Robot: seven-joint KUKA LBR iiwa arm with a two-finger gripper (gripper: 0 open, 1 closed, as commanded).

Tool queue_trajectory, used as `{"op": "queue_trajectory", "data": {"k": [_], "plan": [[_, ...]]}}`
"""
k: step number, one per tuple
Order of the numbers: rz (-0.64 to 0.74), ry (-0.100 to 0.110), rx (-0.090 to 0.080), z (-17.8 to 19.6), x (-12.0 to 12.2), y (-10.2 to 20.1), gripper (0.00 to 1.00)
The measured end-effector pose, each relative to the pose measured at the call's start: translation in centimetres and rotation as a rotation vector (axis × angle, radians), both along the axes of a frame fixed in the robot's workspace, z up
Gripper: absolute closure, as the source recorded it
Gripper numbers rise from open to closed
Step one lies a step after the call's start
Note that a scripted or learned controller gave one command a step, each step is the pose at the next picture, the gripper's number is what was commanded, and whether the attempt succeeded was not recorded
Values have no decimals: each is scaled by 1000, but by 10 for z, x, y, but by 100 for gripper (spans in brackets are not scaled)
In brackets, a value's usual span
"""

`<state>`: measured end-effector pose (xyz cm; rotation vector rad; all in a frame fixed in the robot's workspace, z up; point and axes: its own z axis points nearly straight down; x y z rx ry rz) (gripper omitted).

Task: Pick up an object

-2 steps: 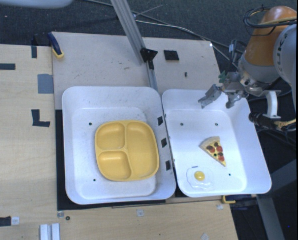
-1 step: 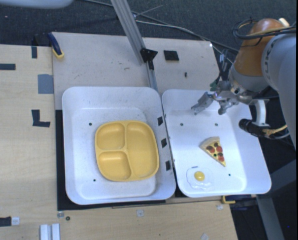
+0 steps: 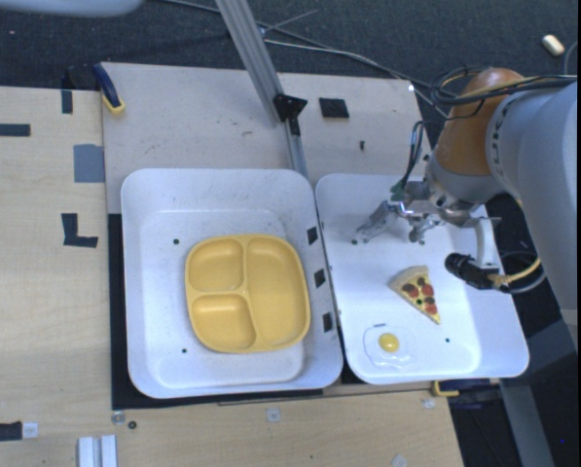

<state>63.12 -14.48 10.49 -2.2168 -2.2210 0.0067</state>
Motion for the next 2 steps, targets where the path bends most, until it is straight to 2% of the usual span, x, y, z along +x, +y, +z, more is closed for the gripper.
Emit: {"op": "queue_trajectory", "data": {"k": [1,2], "plan": [[1,-3,0,13,1,1,100],[-1,-7,1,55,2,-2,100]]}}
